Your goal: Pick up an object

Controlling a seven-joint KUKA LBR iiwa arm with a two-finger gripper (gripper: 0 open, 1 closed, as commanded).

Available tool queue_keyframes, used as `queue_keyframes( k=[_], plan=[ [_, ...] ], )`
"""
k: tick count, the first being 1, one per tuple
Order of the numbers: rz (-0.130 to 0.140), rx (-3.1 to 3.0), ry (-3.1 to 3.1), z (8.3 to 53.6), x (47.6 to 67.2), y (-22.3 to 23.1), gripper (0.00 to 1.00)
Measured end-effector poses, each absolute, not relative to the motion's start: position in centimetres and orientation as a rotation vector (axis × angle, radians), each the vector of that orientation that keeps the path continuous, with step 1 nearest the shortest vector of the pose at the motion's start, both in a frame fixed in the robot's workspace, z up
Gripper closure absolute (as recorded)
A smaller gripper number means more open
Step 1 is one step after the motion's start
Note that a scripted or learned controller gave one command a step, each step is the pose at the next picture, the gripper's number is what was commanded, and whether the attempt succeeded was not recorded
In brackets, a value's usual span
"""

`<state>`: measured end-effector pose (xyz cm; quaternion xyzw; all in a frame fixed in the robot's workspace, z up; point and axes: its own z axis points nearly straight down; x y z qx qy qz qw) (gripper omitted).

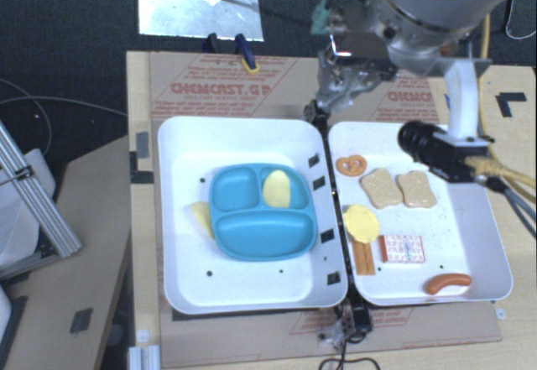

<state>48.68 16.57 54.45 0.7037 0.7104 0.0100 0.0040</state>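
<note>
While the gripper (pixel 340 96) hangs above the top of the seam between the two bins, can't tell its state, the right bin (pixel 478 221) holds a pretzel (pixel 351 165) at 10 o'clock, two bread slices (pixel 398 189) mid-bin and a sausage (pixel 447 283) at 5 o'clock.

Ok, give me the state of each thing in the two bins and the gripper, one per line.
Blue tray: flat in left bin, upright.
Yellow egg-shaped piece: in tray's upper right compartment.
Pretzel: flat in right bin.
Two bread slices: lying side by side.
Yellow disc: lying flat.
Sausage: on its side, near front edge.
Gripper: above the bins' rear divider, holding nothing visible.
</note>
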Motion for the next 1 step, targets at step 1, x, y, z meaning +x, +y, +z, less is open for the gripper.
queue_keyframes(
  k=[1],
  plan=[
    [-0.012, 2.215, 2.233, 42.26, 48.56, 20.65, 1.00]
  ],
)
